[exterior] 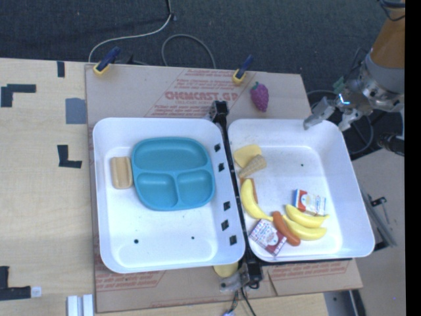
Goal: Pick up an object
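Carton at near rim — gripper above far corner.

Right bin: we find open floor at its upper right; bananas, sausage and cartons crowd its lower left

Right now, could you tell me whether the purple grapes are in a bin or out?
Out: the grapes lie on the cardboard behind the right bin.

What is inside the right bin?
The right bin holds two bananas, a sausage, two small cartons and a cone over a yellow piece, partly covered.
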Controlling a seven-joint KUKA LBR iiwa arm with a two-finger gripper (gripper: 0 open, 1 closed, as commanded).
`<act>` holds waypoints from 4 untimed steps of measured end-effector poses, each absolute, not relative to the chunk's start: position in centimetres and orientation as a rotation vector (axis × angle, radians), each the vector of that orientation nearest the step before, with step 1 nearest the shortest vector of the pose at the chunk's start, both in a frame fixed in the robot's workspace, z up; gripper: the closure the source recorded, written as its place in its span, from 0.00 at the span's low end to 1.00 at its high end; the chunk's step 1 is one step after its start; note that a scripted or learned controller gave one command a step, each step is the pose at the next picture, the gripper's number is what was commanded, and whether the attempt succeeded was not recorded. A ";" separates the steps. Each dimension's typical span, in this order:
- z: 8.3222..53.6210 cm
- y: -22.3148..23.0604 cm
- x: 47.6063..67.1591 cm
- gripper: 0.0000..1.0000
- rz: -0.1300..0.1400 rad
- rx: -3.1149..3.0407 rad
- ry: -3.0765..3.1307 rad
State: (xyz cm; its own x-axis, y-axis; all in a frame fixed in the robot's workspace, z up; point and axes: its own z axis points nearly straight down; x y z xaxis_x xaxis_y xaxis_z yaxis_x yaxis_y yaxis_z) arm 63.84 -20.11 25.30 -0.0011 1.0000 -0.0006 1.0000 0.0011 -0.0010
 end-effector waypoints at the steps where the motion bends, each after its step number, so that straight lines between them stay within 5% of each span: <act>1: 9.5 -13.4 59.2 0.00 -0.002 -2.219 -2.224; 2: 8.7 -10.1 64.4 0.00 0.033 -2.217 -2.226; 3: 8.5 -10.1 66.9 0.00 0.010 -2.227 -2.226; 4: 19.2 -2.6 67.1 0.00 -0.011 -2.218 -2.234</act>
